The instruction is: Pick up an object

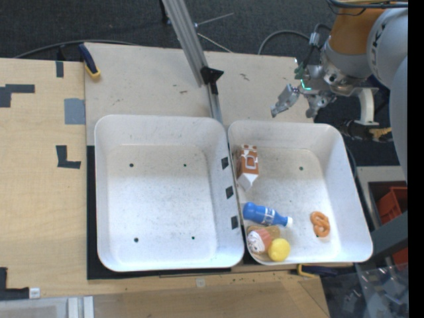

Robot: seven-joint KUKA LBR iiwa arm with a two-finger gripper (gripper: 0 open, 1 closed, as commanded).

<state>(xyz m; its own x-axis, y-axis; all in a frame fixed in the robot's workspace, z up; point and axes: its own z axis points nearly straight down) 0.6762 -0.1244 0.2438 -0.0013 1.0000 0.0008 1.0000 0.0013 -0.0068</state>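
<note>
The right bin [344,171] holds several objects. An orange and white carton [248,165] lies by its left wall. A blue bottle with a white cap [265,214] lies nearer the front. Below it sit a round reddish item [258,239] and a yellow ball [279,249], touching each other in the front left corner. A small orange pretzel shape [320,224] lies at the front right. My gripper [299,105] hangs over the far edge of the right bin, well away from all of them, open with nothing between its fingers.
The left bin [106,177] sits beside the right one, sharing a middle wall. A grey metal pole [189,38] slants in from the top down to the bins' far junction. Cables lie on the bench behind the right bin.
</note>
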